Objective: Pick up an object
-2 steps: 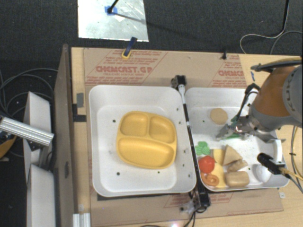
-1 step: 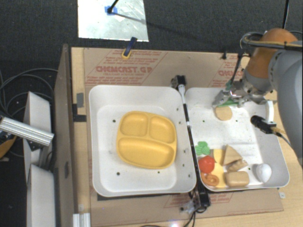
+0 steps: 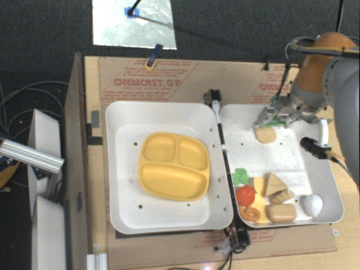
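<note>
The left bin (image 3: pixel 121 151) holds a yellow divided plate (image 3: pixel 173 166), three compartments, lying flat near its middle and well apart from any of the work at hand. Across the dark divider (image 3: pixel 223 151) between the two, the right bin (image 3: pixel 332 190) carries the candidates: in its near corner a tight cluster of toy food, with a green leafy piece (image 3: pixel 241 176) at the left, a red tomato (image 3: pixel 245 196) just below it, a tan wedge (image 3: pixel 274 184) and a tan bread-like block (image 3: pixel 280 212) touching or nearly so, and a white egg (image 3: pixel 312 205) at the right end. Farther back, alone on bare bin floor, lies a round tan biscuit-like disc (image 3: pixel 266 134), and the gripper (image 3: pixel 274 121) is directly above its far edge, seemingly touching or very near it. Whether the claw is open or closed around that disc cannot be told from this angle; nothing is plainly seen between the tips. The disc looks the sensible target, being isolated, so the fingers can straddle it without nudging neighbours. It is flat and low, though, so the tips would need to reach the floor and close across its width, centred, or it may squirt out sideways. A straight vertical lift should keep it clear of the bin's back wall.
</note>
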`<state>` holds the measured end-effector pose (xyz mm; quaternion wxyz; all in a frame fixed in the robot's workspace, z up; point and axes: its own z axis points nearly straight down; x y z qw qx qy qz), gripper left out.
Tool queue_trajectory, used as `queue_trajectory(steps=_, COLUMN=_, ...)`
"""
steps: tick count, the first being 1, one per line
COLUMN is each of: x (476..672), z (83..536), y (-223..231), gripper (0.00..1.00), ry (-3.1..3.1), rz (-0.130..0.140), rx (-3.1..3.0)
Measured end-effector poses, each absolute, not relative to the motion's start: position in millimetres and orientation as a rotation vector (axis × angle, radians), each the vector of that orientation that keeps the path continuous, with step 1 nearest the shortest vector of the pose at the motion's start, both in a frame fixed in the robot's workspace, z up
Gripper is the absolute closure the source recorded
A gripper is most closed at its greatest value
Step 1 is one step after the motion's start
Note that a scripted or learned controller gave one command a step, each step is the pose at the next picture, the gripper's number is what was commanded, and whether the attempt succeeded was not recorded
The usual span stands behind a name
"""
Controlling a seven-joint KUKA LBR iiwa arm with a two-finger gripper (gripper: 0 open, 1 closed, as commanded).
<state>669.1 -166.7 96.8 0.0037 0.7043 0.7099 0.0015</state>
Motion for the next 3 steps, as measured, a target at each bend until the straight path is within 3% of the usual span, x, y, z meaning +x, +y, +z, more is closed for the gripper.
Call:
queue_trajectory(steps=1, x=617.7, z=180.8, y=-130.4, gripper=1.00, ry=2.227, rz=0.003, rx=2.215)
queue_trajectory(steps=2, x=583.6, z=184.4, y=-60.9, gripper=1.00, ry=2.234, rz=0.003, rx=2.213)
queue_trajectory(steps=3, x=568.0, z=218.1, y=-18.2, gripper=1.00, ry=2.230, rz=0.005, rx=2.212)
